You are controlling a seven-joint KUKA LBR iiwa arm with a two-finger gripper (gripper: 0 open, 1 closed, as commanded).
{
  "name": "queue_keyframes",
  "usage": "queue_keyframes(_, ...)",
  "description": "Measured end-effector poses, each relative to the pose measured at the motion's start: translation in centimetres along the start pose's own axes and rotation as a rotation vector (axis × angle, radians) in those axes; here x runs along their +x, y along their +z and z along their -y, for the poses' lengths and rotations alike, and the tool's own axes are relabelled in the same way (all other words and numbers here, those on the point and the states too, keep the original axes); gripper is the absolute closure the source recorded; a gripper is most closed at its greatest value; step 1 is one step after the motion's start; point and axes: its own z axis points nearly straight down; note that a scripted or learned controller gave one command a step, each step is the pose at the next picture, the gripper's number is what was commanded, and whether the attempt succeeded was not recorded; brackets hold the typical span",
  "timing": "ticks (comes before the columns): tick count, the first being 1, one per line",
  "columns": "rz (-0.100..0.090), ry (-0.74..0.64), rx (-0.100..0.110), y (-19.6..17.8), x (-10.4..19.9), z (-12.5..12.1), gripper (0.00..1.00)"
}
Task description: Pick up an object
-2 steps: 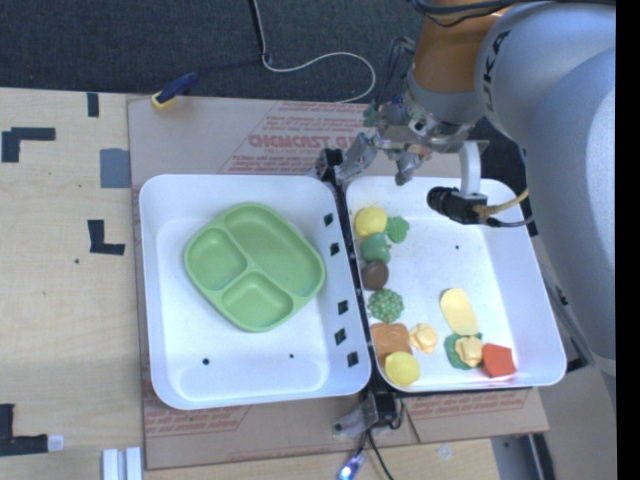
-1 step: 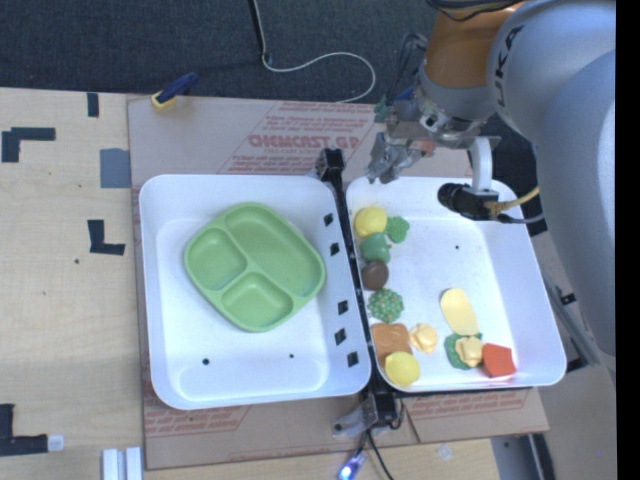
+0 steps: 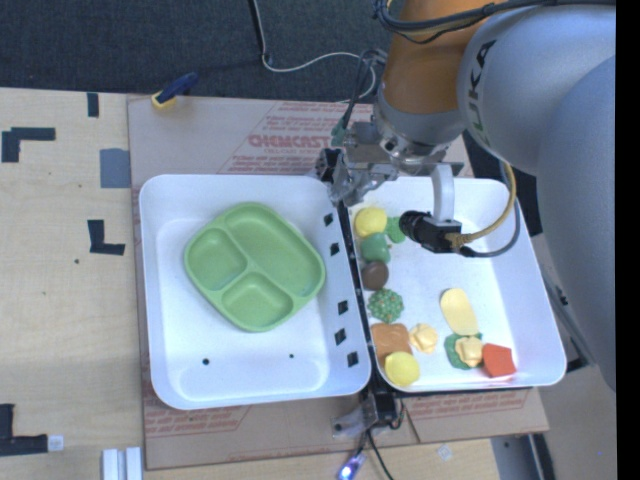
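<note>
Your arm (image 3: pixel 520 78) comes in from the right and bends down over the far left corner of the right bin (image 3: pixel 520 268), with its orange band sitting high above the wrist. The gripper (image 3: pixel 352 183) hangs at the divide between the 2 bins, just above the far end of a column of toy food. You cannot tell from here whether it is spread or closed, and nothing can be seen held in it.

Just near of the gripper you have a yellow lemon-like piece (image 3: pixel 370 220), and to its right a small green piece (image 3: pixel 395 230) partly behind the black cable fitting (image 3: pixel 425 233). Running nearer along the bin's left wall you see a green rounded piece (image 3: pixel 375 248), a brown ball (image 3: pixel 375 274), a green broccoli-like piece (image 3: pixel 386 304), an orange-brown block (image 3: pixel 390 338) and a yellow ball (image 3: pixel 402 369). Further right lie a pale yellow oval (image 3: pixel 459 311), a small yellow cluster (image 3: pixel 424 338), a green and yellow piece (image 3: pixel 464 351) and a red-orange block (image 3: pixel 498 360).

The left bin (image 3: pixel 170 358) holds 1 green divided plate (image 3: pixel 253 265) with 3 compartments, lying flat and tilted in plan. Both bins rest on cardboard (image 3: pixel 230 133).
</note>
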Motion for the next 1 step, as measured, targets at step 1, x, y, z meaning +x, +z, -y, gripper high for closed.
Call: queue_keyframes(1,0.002,0.001,0.002,0.31,6.47,3.22,1.00)
